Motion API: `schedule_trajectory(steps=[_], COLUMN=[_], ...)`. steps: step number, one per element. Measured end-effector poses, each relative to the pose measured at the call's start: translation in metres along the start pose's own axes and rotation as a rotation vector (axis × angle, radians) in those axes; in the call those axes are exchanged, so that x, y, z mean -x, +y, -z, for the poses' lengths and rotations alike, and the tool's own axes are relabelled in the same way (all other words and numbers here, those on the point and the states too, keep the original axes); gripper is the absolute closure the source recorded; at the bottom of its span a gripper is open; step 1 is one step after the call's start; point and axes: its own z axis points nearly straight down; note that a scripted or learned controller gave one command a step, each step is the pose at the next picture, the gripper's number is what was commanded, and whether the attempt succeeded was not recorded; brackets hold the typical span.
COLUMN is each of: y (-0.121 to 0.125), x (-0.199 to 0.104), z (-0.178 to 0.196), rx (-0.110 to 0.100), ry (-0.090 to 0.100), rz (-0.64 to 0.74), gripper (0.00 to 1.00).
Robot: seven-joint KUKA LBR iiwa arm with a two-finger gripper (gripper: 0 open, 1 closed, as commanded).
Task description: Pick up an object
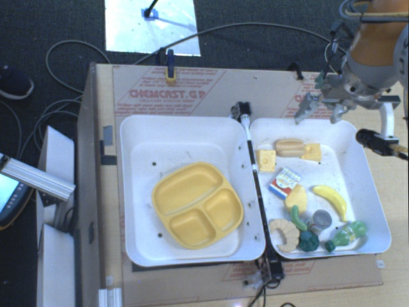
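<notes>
1. Grey two-finger gripper (323,110) hovers over the right white bin's (374,197) far rim, jaws wide, holding nothing.
2. Candidate: yellow plastic banana (331,199), mid-bin, right side.
3. Judged light, rigid, slick; grasp across its narrow middle.

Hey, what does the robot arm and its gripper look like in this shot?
The arm is grey metal with a rounded orange band above the wrist and grey cables looping beside it. The gripper has two slim grey fingers under a boxy grey base.
</notes>
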Motion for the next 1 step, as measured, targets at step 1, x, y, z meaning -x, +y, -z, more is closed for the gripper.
schedule_trajectory(steps=[1], y=[-0.0779], x=[-0.0436], z=[-0.0777], rx=[-0.003], ry=[0.001], rz=[-0.001], gripper=[0.0])
